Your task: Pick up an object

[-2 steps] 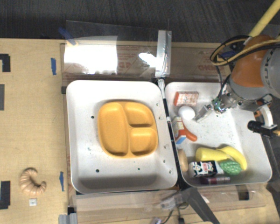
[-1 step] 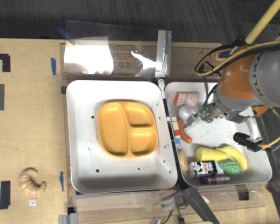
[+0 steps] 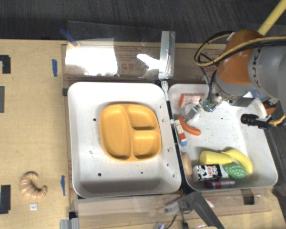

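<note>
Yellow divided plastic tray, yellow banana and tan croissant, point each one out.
Yellow divided plastic tray (image 3: 117,130): camera view, large left compartment.
Yellow banana (image 3: 239,158): camera view, curved middle.
Tan croissant (image 3: 32,185): camera view, centre of curl.

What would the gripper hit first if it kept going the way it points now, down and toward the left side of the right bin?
Probably the orange carrot-like toy, which lies just beyond the gripper near the right bin's left wall. Height is hard to judge from above, so it might touch the bin floor first.
</note>
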You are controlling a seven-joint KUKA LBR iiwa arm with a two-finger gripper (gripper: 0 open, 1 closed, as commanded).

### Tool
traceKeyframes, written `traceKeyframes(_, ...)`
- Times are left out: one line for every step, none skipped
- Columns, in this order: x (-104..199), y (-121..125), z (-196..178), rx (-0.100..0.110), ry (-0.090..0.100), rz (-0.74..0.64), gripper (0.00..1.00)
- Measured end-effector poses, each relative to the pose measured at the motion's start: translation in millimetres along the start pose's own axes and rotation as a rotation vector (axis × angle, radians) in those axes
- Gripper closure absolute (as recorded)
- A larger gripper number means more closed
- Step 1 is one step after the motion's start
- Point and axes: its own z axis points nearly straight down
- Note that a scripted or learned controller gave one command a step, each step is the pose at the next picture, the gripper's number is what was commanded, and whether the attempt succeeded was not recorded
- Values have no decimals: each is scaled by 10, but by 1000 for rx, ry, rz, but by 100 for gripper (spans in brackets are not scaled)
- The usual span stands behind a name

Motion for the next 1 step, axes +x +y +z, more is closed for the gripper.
traceKeyframes(211, -413, -9, -2, 2, 293, 0)
